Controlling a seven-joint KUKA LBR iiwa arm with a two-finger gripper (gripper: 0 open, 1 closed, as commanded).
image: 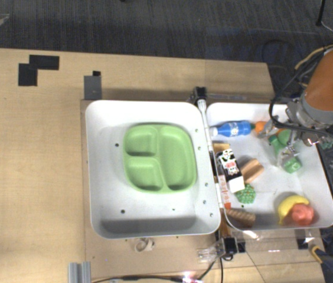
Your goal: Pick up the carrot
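Note:
The carrot lies at the back of the right bin, a small orange piece with a green leafy end pointing right. My gripper hangs over that green end, just right of the orange part, below the grey wrist and orange band. The wrist hides much of the gripper, and I see nothing clearly held in it. A small green object lies directly below the gripper.
The right bin also holds a blue bottle, a black-and-white carton, a bun, a green knobbly toy, a yellow banana and a red fruit. A green divided plate sits in the left bin.

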